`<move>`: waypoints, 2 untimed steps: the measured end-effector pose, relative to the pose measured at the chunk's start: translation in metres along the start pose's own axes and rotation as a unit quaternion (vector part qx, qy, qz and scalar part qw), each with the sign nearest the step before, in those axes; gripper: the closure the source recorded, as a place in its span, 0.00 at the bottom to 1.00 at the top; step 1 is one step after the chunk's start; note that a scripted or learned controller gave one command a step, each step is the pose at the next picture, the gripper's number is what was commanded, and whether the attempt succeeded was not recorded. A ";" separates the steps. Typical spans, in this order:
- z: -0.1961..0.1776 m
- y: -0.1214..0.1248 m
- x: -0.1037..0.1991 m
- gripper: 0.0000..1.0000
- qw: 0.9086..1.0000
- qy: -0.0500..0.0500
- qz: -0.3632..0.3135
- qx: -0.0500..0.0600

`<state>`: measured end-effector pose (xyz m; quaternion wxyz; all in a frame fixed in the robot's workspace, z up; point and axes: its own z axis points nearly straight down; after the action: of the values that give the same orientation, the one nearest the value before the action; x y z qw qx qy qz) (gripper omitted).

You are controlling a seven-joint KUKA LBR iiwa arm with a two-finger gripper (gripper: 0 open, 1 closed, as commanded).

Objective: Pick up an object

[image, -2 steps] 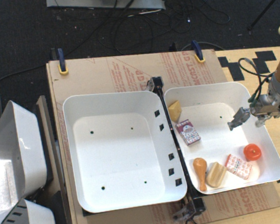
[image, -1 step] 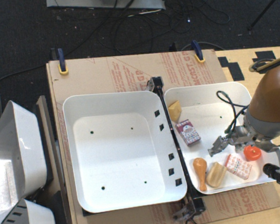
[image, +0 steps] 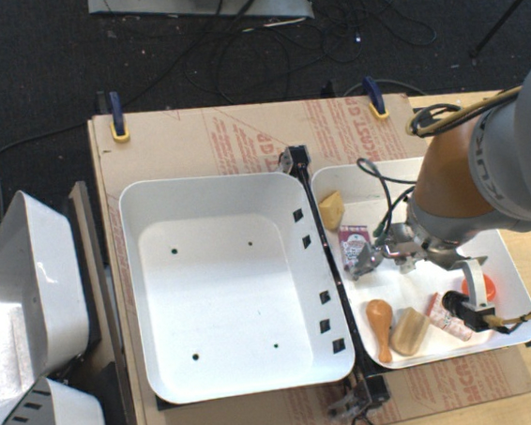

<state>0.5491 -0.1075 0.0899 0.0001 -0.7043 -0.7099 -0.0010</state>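
The tool (image: 372,257) hung low in the right bin (image: 511,261), just beside a small purple packet (image: 354,242); whether it was open or closed, I could not tell. A wooden spoon (image: 381,322) lay nearby.

One fixed camera looked down at a slant from above the bench (image: 238,134), far enough off to take in both bins, the left bin (image: 225,277) and the right bin (image: 511,256). The arm (image: 497,168) entered from the right edge.
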 end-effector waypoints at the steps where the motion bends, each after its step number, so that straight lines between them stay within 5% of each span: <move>1: -0.003 0.067 -0.056 0.00 1.000 -0.003 0.003 -0.002; 2: -0.002 0.020 -0.024 0.00 1.000 0.000 0.004 0.003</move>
<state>0.5693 -0.1317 0.0919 0.0021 -0.7074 -0.7068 0.0009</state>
